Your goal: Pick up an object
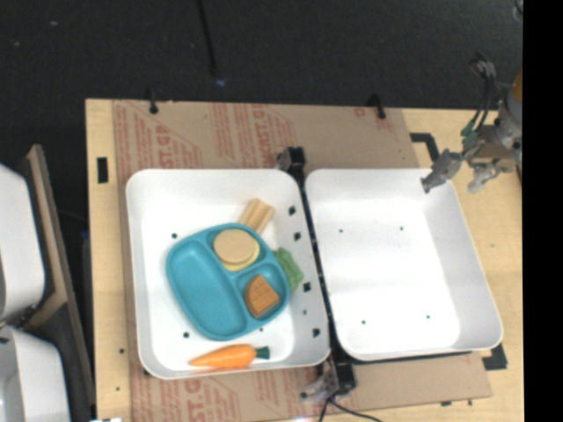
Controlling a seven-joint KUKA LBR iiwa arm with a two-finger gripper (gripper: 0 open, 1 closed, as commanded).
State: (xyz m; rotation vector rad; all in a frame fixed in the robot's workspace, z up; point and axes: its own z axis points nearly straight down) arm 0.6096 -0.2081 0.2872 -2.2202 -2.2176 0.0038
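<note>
The left bin [149, 236] holds a blue divided tray [202, 293] carrying a round tan cookie [237, 247] and a brown waffle-like piece [262, 296]. A tan wooden block [257, 214] leans at the tray's upper edge, and a green piece [290, 269] pokes out on its right. An orange carrot [227, 357] lies along the bin's front wall. My gripper [459, 171] hovers over the upper right corner of the right bin [396, 262], open, with nothing between its two fingers.
Both bins rest on a wooden bench with a cardboard sheet [202, 134] beneath them. Black clips [291, 158] join the bins in the middle. White equipment [18, 262] stands off the bench to the left.
</note>
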